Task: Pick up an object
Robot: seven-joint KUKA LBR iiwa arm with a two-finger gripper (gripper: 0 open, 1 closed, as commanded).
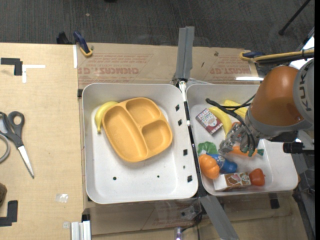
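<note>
Left bin [100, 184]: large yellow divided plate [137, 129], banana [102, 115] tucked against its upper-left edge. Right bin [280, 184]: arm's orange band [280, 96] above, gripper [239, 143] low among clutter; finger spread cannot tell. Just beside it: yellow banana [222, 116], small red-white box [209, 121], orange fruit [210, 166], blue item [229, 165], green piece [206, 148]. Scissors [17, 139] on bench at left.

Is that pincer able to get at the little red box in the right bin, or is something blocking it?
Probably yes. The little red box lies uncovered beside the banana, and the pincer hangs just next to it.
</note>
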